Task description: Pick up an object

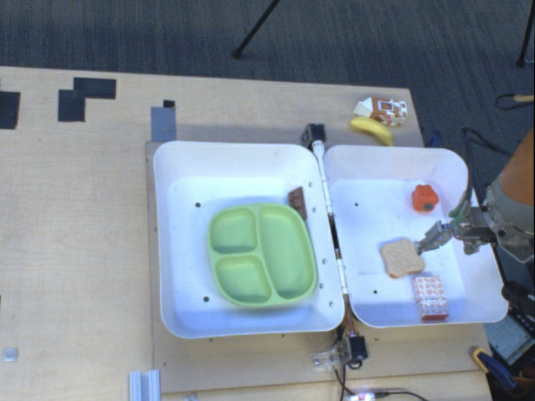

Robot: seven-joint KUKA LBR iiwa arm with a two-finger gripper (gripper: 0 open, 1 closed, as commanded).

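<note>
The right bin [368, 182] holds three objects. A tan slice of bread [403, 259] lies near its middle. An orange-red pepper-like toy [425, 197] sits toward the back right, and a red-and-white patterned box [430, 296] rests near the front wall. My gripper [445, 234] hovers low over the right side of this bin, just right of the bread and below the orange toy, with nothing seen in it. A small brown piece [296, 198] lies in the left bin [180, 224] by its right wall.
A green divided plate [261, 253] takes up the middle of the left bin. On the bench behind the right bin lie a yellow banana [370, 129] and a small packet [389, 109]. Cables run along the bench's front edge.
</note>
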